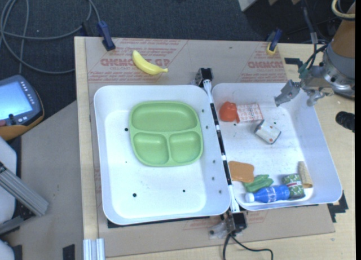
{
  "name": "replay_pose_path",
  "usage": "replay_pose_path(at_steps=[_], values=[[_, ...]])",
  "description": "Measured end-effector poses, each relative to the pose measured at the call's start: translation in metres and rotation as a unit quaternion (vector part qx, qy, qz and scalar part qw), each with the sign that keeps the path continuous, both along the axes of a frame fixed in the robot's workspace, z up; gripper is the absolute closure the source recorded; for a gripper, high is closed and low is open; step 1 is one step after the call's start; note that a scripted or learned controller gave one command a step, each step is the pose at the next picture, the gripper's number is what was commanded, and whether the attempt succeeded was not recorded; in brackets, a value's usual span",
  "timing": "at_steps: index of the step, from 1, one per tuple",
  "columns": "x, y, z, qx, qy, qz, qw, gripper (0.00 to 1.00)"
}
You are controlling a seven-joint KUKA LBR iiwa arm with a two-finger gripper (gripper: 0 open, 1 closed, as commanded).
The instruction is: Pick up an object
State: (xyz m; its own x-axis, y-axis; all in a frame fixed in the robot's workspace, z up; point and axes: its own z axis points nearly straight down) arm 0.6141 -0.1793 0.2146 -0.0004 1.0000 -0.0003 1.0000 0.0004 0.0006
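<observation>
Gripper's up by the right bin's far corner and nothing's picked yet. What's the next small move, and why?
Probably ease the gripper down and toward the small white block in the right bin. It lies nearest the gripper and apart from the other items, so it looks like the least cluttered grasp.

My gripper (298, 91) hangs over the far right rim of the right bin (321, 140); below it the bin's right side lies bare, so I can drop straight down there; toward the middle a small white block (268, 133) sits alone with room all round; the far left corner is taken by an orange ball (228, 111) touching a red-printed packet (249, 112); the near edge is packed, orange sponge (242, 171), green piece (259, 184), blue-capped bottle (274, 194), small carton (293, 184) and a tan stick (305, 174) lying close together, leaving little gap for a finger; the left bin (113, 157) holds a green divided tray (166, 132) with open floor nearer me.
</observation>
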Motion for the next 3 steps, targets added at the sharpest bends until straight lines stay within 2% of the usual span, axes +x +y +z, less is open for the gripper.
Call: replay_pose_path(at_steps=[1,2,3], values=[[-0.007,0.032,-0.091,0.0004,0.001,0.0,1.0,0.0],[-0.011,0.021,-0.131,0.0006,0.002,0.0,1.0,0.0],[-0.009,0.021,-0.118,-0.0001,-0.002,0.0,1.0,1.0]])
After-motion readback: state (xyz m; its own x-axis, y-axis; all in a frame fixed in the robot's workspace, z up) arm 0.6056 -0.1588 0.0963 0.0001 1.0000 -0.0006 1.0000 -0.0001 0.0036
